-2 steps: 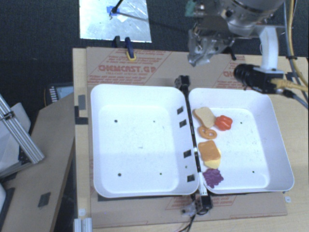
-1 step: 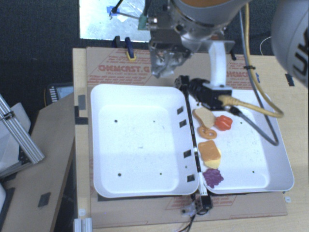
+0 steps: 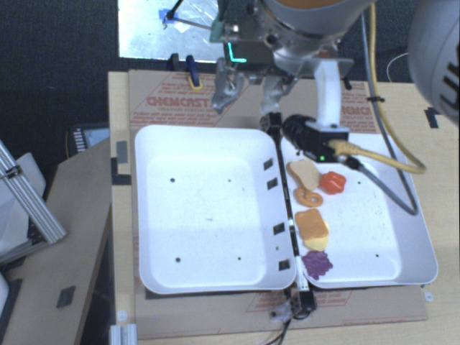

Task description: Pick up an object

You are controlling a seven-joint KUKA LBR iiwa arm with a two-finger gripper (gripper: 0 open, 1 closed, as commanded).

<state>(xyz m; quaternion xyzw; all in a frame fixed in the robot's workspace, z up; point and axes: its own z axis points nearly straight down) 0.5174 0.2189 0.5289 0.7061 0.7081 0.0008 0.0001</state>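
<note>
Two shallow white bins sit side by side on a pale wooden bench (image 3: 86, 192) with printed cardboard beneath, dark floor around. The left bin (image 3: 208, 207) is bare; the right bin (image 3: 381, 243) holds toy foods along its left wall (bread (image 3: 303, 172), tomato (image 3: 332, 182), orange block (image 3: 312, 224), purple grapes (image 3: 316, 264)). The gripper (image 3: 248, 92) hangs above the bins' far edge, fingers apart, seemingly holding nothing.

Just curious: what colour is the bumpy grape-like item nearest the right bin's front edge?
Purple, in the camera view: the bumpy grape-like toy.
</note>
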